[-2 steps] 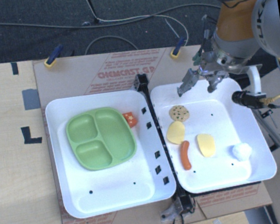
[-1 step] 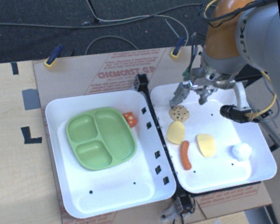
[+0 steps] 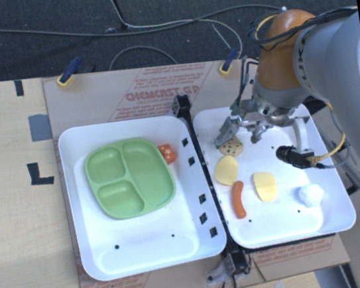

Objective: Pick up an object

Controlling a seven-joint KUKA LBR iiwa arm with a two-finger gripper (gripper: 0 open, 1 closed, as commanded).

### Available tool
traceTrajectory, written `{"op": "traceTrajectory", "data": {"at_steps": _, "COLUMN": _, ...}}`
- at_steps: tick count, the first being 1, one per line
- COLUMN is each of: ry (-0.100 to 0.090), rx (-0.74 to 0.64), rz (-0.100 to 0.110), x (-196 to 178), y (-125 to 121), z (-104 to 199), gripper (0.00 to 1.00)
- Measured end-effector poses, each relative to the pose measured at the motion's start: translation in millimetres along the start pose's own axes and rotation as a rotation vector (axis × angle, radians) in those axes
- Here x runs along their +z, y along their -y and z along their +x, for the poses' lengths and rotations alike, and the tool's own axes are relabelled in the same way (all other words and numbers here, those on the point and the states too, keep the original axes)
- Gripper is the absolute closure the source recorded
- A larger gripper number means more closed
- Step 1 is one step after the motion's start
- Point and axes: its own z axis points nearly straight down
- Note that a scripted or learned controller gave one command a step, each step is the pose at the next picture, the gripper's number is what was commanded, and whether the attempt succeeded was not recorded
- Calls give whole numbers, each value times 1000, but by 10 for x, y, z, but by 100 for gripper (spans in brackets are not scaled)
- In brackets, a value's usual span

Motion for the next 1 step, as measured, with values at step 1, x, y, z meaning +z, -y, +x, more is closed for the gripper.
{"op": "traceTrajectory", "data": {"at_steps": 1, "ry": 0, "rx": 1, "rz": 2, "x": 593, "y": 46, "z": -81, "gripper": 0}}
